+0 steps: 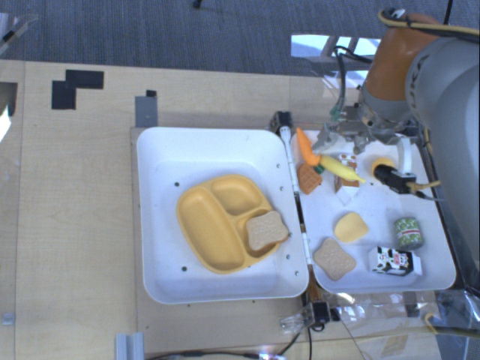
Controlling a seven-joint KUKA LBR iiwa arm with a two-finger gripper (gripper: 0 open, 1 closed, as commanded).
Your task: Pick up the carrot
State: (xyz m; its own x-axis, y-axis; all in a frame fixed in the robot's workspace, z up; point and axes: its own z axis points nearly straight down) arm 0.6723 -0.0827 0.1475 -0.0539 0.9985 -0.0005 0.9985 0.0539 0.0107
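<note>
Up at the far left corner of the right white bin [442,276], the slim orange carrot [304,147] lies against the wall, its long axis running from far end down toward a brown cracker [308,177]. Just beside it sit a yellow banana [339,168] and the grey gripper [346,135], whose finger state I cannot tell.

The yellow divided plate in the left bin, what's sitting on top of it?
A slice of bread lies on the yellow divided plate, over its right-hand compartment and overlapping the rim. The other compartments show bare yellow. Whatever lies under the slice is covered.
</note>
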